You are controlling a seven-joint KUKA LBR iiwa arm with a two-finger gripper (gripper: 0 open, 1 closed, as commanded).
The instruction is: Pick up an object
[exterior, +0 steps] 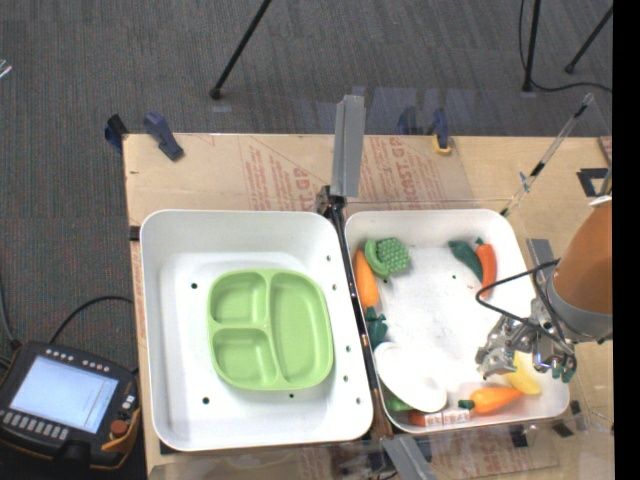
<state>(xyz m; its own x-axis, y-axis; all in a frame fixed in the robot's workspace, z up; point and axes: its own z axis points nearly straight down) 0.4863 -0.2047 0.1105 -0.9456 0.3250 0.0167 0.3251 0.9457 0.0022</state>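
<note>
Grey arm (588,303), orange band (upper), black cable, metallic end effector (512,348).

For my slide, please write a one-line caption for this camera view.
Gripper low over toy vegetables in the right bin; green divided plate in the left bin.

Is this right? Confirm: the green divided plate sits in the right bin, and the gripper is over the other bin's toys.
Not quite. The camera view shows the green plate in the left bin, not the right. The gripper is over the toys in the right bin.
</note>
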